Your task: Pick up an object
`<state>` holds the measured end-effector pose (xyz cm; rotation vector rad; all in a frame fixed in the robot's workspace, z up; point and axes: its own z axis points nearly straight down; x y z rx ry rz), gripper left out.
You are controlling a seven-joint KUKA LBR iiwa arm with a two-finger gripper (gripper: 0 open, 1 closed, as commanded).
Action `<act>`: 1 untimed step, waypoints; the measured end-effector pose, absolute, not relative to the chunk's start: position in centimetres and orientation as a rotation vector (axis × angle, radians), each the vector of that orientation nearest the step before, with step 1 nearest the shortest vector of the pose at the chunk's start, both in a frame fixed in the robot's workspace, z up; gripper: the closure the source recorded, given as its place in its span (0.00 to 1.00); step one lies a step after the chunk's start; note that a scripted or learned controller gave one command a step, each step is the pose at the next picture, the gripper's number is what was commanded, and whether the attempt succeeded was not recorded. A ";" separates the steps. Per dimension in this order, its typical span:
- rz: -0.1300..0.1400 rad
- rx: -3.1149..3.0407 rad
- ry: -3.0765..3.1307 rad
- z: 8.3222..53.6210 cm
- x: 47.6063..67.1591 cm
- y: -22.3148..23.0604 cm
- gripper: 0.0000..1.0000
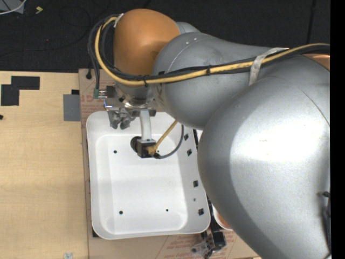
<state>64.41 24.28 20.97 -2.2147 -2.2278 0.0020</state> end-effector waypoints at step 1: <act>0.002 -2.213 -2.230 21.2 64.4 24.3 1.00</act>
